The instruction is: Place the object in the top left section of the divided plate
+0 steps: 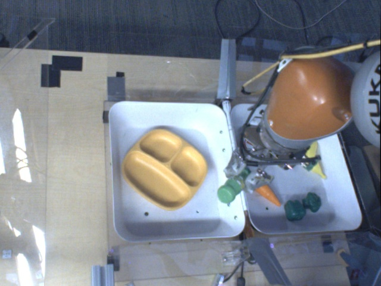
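On a pale wooden bench, two white bins [128, 219] sit side by side at frame centre. The gripper [241, 174] grasps a green object [228, 191] over their shared rim. The yellow divided plate [165, 168] lies left of it, its top left section up-left.

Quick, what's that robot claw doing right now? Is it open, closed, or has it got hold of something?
Gripper: closed on the green object, which hangs between its fingers over the edge between the two bins, not yet at the yellow divided plate.
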{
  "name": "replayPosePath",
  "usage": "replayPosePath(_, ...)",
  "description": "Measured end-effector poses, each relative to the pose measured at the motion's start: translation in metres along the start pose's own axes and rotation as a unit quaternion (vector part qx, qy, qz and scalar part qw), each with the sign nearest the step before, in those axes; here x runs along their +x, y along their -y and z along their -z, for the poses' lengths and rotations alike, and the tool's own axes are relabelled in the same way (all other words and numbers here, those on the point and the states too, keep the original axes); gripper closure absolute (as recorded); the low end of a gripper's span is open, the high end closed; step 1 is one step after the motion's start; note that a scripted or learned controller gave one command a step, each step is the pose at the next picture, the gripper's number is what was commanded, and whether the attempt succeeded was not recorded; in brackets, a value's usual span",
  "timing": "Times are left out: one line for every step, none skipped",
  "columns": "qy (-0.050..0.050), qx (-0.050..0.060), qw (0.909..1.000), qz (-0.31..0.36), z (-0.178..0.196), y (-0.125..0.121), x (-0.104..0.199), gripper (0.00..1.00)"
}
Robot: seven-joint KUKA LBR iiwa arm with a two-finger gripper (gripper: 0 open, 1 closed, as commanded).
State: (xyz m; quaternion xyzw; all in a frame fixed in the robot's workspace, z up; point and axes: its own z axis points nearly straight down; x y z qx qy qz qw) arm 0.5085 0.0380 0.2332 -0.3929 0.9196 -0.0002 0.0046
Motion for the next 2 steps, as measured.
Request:
replayPosePath(0.001, 0.0, 0.9999, -0.014, -0.011, 0.037, -0.037, 1.0)
replayPosePath(0.002, 0.001, 0.9848, 0.174, -0.004, 0.06, -0.072, 1.0)
